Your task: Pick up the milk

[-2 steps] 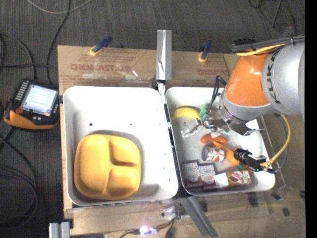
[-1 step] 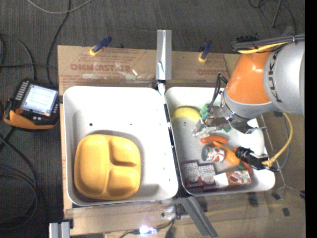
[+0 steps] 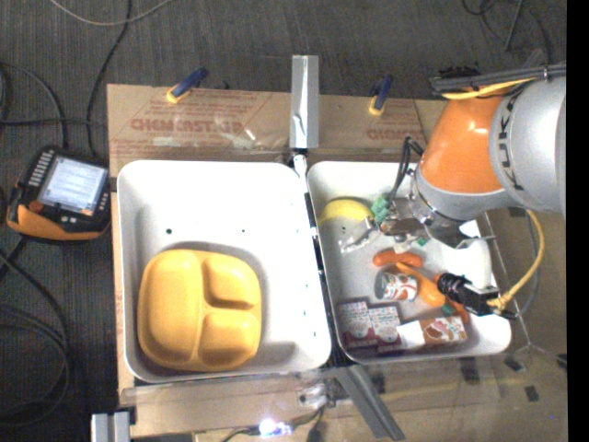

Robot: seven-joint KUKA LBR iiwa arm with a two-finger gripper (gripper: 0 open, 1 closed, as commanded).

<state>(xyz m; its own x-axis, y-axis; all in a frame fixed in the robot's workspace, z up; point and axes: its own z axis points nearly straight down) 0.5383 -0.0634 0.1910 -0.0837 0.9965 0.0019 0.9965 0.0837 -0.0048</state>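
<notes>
White plastic all round as my hand (image 3: 398, 226) hangs low over the right bin (image 3: 322, 247), between the yellow lemon-like fruit (image 3: 343, 212) and an orange carrot (image 3: 398, 260), and whether it is open or closed I cannot tell from here. The milk (image 3: 397, 286) (I take it to be the small round carton with the red and white label) lies just below the carrot, near the bin's middle, with boxed snacks (image 3: 368, 323) beside it at the front wall. To do this well, I'd centre above the carton, clear of the carrot, then descend straight.
</notes>
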